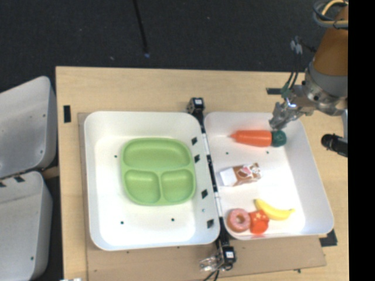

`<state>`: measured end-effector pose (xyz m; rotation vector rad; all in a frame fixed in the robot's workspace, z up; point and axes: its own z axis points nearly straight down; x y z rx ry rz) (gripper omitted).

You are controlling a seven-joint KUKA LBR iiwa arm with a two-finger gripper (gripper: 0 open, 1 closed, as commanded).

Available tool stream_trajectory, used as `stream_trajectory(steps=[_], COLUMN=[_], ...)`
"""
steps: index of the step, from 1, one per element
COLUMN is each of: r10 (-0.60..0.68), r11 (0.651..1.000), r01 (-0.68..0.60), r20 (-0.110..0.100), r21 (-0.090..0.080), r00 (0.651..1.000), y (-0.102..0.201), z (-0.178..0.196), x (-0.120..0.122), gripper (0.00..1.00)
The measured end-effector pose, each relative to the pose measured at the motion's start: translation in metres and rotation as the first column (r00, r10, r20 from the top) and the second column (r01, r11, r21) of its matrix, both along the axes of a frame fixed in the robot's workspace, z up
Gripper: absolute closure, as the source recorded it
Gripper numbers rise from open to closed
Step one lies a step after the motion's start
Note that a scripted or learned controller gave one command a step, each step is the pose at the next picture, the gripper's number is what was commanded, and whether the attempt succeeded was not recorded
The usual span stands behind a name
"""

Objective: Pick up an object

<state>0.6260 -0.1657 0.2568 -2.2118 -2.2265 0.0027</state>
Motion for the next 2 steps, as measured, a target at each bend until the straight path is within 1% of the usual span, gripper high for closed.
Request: stream_trajectory(steps=[1, 2], r10=[-0.001, 0.0], r11=[1.0, 1.0], r01=[0.001, 0.0], r20=[-0.001, 0.002], r21=[0.0, -0.001], r00=[1.0, 1.0], y=[0.052, 0.098], z=[-0.016, -0.014], x=[0.008, 0.023], gripper=[1.0, 1.0])
